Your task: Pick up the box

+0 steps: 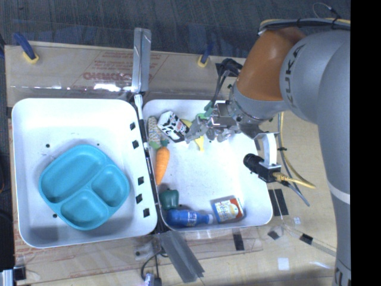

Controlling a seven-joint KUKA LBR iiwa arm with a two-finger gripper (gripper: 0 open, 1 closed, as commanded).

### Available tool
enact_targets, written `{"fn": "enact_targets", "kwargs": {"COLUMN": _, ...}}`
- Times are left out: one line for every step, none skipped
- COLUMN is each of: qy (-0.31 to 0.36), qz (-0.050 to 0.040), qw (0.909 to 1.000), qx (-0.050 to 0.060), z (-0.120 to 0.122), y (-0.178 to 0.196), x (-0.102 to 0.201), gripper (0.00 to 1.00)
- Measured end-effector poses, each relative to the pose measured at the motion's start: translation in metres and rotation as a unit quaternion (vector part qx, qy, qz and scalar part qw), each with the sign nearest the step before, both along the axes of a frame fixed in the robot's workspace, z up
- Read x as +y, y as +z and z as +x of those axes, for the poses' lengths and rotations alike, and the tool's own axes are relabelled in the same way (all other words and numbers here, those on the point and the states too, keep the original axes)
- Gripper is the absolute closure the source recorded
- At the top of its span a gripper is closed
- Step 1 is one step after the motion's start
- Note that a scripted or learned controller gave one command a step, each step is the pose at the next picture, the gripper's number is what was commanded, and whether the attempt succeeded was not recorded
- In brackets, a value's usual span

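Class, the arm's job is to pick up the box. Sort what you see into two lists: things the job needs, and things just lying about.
Needed for the job:
box
gripper

Just lying about:
carrot
blue bottle
black-and-white patterned toy
blue divided tray

Two bins sit side by side on the bench [71,64]. The left bin [36,115] holds a divided tray [83,186], which lies toward its near side. In the right bin [196,177], a carrot [161,162] lies along the left wall. Behind it, in the far left corner, sits a toy cow [172,126]. Near the front wall a bottle [186,218] lies on its side, with a small box [227,209] just right of it and a small object [168,197] just behind its left end. The gripper [208,130] hangs over the far part of the right bin, right of the cow, the arm [309,70] reaching in from the right
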State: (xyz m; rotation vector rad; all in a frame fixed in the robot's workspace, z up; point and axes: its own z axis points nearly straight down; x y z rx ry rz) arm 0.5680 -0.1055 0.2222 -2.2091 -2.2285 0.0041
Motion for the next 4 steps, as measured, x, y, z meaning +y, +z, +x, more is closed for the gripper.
{"fn": "enact_targets", "kwargs": {"qy": -0.069, "qz": 0.0002, "qw": 0.9976, "qx": 0.0, "z": -0.078, "y": -0.131, "x": -0.001, "gripper": 0.0}}
{"fn": "enact_targets", "kwargs": {"qy": -0.067, "qz": -0.0002, "qw": 0.9978, "qx": 0.0, "z": -0.078, "y": -0.122, "x": -0.001, "gripper": 1.0}}
{"fn": "enact_targets", "kwargs": {"qy": -0.026, "qz": 0.0002, "qw": 0.9997, "qx": -0.001, "z": -0.091, "y": -0.031, "x": 0.026, "gripper": 1.0}}
{"fn": "enact_targets", "kwargs": {"qy": -0.107, "qz": -0.0006, "qw": 0.9942, "qx": -0.001, "z": -0.092, "y": -0.031, "x": 0.133, "gripper": 1.0}}
